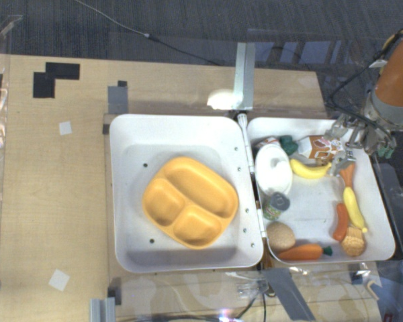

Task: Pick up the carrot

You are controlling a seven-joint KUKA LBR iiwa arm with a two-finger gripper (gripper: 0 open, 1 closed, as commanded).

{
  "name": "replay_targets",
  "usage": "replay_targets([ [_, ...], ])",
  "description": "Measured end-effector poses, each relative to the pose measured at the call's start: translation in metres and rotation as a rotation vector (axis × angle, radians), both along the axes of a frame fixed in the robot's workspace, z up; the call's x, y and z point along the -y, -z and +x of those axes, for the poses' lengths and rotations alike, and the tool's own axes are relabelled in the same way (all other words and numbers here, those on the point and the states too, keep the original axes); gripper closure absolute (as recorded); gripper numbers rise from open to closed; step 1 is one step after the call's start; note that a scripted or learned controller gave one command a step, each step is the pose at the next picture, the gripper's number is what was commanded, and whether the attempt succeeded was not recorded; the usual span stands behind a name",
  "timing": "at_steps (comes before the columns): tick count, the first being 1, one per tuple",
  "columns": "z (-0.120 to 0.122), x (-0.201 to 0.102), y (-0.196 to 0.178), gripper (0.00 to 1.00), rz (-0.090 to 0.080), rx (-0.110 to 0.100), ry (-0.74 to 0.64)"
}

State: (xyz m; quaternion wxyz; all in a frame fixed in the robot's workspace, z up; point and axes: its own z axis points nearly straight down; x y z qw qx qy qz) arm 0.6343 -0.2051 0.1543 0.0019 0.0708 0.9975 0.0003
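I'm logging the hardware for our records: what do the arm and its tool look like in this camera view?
The arm enters at the right edge as a rounded orange section with a grey band below it. Dark cables run beside it. The tool below is a small metallic assembly of silvery-grey and dark parts, too small and cluttered for finer detail. I can make out no markings.

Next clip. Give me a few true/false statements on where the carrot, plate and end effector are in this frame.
1. The carrot lies in the right bin, near its front edge. True.
2. The yellow plate sits in the right bin. False: it is in the left bin.
3. The end effector is over the left bin. False: it is over the right bin's far right part.
4. A banana lies next to the white cup. True.
5. The end effector holds the carrot. False: the carrot lies apart from it.
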Motion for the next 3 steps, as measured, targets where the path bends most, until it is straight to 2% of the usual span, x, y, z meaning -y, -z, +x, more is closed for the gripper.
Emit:
replay_targets([
  [1,-0.008,0.0,0.035,0.0,-0.007,0.039,0.113],
  [2,0.005,0.0,0.06,0.0,-0.002,0.021,0.238],
  [3,-0.032,-0.035,0.06,0.0,-0.001,0.022,0.304],
])
